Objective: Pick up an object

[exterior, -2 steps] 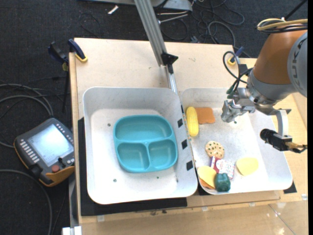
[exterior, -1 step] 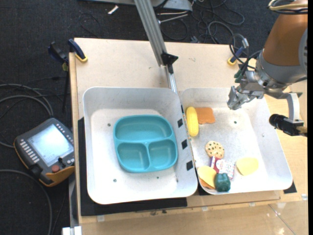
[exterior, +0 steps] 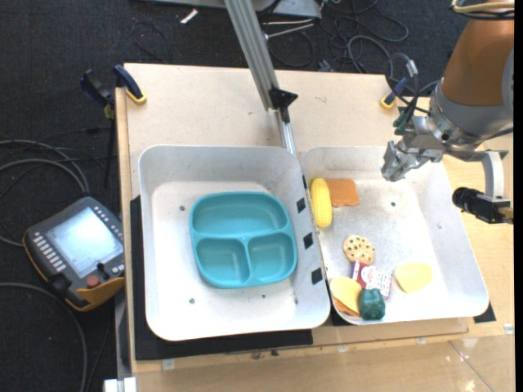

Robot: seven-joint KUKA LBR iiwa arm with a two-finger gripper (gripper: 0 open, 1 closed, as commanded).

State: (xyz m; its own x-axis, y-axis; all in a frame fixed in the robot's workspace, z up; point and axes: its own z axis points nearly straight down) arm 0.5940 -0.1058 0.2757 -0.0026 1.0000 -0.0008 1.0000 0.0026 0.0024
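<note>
Jaws: state cannot be told; the gripper hangs over the right bin, which holds a banana, orange slab, cookie and green piece. Left bin holds a teal tray.
</note>
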